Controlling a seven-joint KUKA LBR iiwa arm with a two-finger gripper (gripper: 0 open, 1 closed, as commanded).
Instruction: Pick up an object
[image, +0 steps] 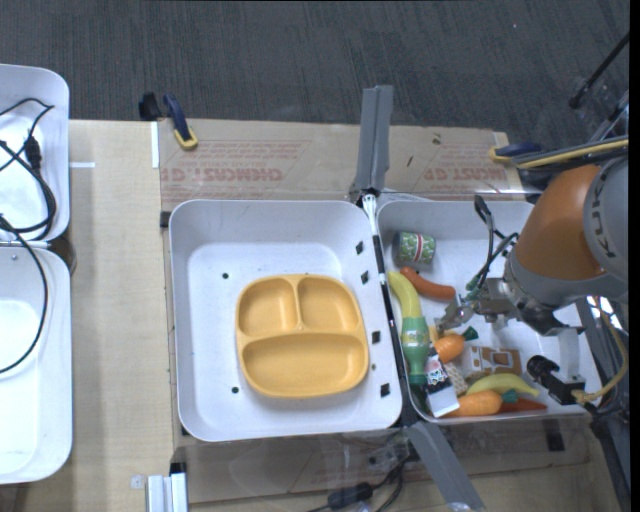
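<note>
Hovering low over the right bin (455, 212), the gripper (462, 316) hangs just above a small orange fruit (449, 347); whether its jaws are spread, I cannot tell. That fruit looks light, hard and smooth, likely to roll, so pinch across its middle. Mirrored lettering on the far cardboard sheet (330, 160) seems to read "CHEMCAST GP".

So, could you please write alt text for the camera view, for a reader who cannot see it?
A grey and orange robot arm reaches from the right, its pincer low over a right-hand white bin crowded with toy food: bananas, carrots, a green bottle and a small can. The left bin holds a yellow divided plate.
</note>
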